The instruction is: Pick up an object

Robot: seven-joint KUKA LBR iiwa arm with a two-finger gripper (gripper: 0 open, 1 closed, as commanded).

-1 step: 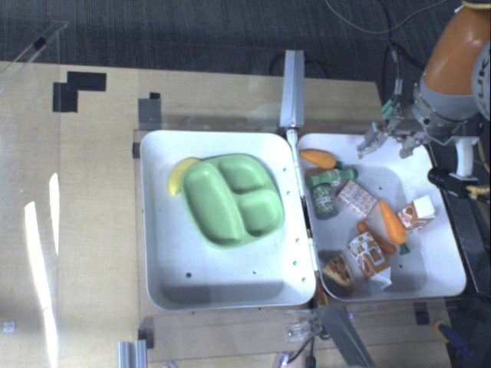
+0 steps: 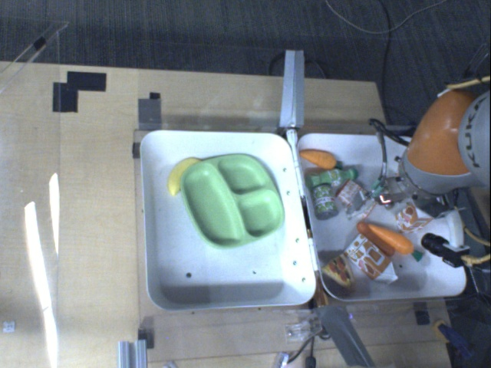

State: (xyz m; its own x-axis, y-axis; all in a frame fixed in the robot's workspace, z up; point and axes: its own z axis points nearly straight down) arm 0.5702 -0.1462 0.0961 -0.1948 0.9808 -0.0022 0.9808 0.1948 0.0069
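Here, the scene by its parts:

Arm: the grey arm with its orange band (image 2: 445,133) reaches in from the right edge of the view and hangs over the right-hand shallow white bin (image 2: 453,282).
Claw: the claw (image 2: 386,194) sits low over the middle of that bin, pointing toward the clutter; whether it is spread or closed cannot be told, and nothing can be seen held in it.
Just beside the claw, toward the left: a crumpled clear wrapper (image 2: 351,196), and past it two small dark green bottles (image 2: 328,188) lying near each other, one along the bin's length and one across.
Up and left of the claw: a small orange oval toy (image 2: 318,159) near the bin's far left corner.
Just below the claw: an orange carrot-shaped toy (image 2: 387,238) lying at a slant, its green tip pointing right.
Below that, nearer the front rim: a white and brown printed packet (image 2: 370,257), and at its left a dark brown packet (image 2: 338,271) against the bin's front left corner.
Right of the claw, under the arm: a small white and orange printed piece (image 2: 410,218), partly hidden.
Well apart to the left: the left-hand shallow white bin (image 2: 222,282), holding a green plastic divided tray (image 2: 230,198) turned at an angle, with a yellow banana-shaped toy (image 2: 179,175) peeking out at its upper left edge.
Desk: the pale wooden desk (image 2: 77,221) carries both bins side by side, a metal bar (image 2: 292,90) standing between them at the far side.
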